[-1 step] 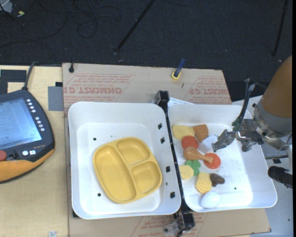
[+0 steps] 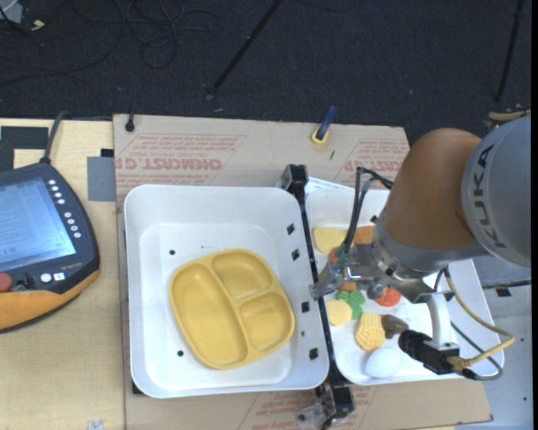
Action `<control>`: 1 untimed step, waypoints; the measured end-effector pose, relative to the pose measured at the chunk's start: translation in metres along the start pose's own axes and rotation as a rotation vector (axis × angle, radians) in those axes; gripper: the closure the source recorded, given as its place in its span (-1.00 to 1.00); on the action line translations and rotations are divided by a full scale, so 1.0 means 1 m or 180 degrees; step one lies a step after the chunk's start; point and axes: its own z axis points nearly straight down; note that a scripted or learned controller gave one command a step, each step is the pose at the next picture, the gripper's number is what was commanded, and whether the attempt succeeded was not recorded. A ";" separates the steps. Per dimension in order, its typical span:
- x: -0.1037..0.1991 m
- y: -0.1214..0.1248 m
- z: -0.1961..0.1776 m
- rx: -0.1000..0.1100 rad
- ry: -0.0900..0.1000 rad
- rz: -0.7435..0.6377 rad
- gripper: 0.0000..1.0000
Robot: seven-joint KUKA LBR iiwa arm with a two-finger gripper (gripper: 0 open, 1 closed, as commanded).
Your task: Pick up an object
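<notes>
My gripper reaches down into the right bin near its left wall, among a pile of toy foods. Right around it lie a green piece, a red piece and a small yellow piece. A pale yellow piece and an orange piece sit just behind it. Closer to the front are a yellow corn cob, a brown piece and a white egg. The arm's bulky wrist hides much of the bin's middle.
The left bin holds a yellow divided plate. A black divider runs between the two bins. A teach pendant lies on the bench at the far left.
</notes>
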 end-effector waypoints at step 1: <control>-0.008 0.001 -0.012 -0.0010 -0.0013 0.0045 1.00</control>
